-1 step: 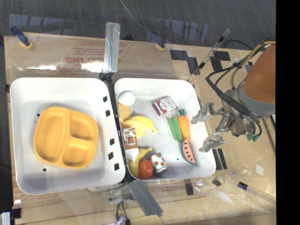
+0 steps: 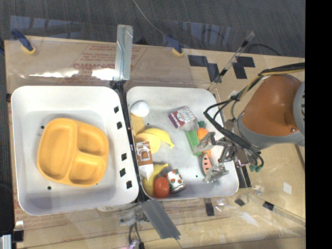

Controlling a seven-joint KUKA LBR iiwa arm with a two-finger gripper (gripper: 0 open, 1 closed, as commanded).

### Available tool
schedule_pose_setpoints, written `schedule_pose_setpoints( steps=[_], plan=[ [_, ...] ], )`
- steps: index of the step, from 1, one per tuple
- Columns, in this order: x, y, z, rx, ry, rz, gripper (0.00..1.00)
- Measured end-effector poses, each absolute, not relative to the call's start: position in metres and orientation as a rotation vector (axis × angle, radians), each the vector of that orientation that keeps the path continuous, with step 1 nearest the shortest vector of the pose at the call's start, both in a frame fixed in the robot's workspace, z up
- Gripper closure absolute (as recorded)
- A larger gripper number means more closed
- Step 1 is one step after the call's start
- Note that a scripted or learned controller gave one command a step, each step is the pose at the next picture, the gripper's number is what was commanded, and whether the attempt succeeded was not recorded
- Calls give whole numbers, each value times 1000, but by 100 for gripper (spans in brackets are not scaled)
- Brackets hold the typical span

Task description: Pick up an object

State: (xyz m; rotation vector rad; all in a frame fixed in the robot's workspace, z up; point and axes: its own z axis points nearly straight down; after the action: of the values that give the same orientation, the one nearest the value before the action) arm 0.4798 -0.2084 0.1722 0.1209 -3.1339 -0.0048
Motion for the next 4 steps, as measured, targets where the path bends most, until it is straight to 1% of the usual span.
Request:
schedule_pose_setpoints(
  steps=[1,2,3,4],
  plan=[
    [482,-209,100,492,-3104,0,0],
    [536,-207,92,1050,-2965,0,0],
    [538,-206,103,1061,-2963,2,100],
    [603,-210,240,1174,-2925,14,100]
  ],
)
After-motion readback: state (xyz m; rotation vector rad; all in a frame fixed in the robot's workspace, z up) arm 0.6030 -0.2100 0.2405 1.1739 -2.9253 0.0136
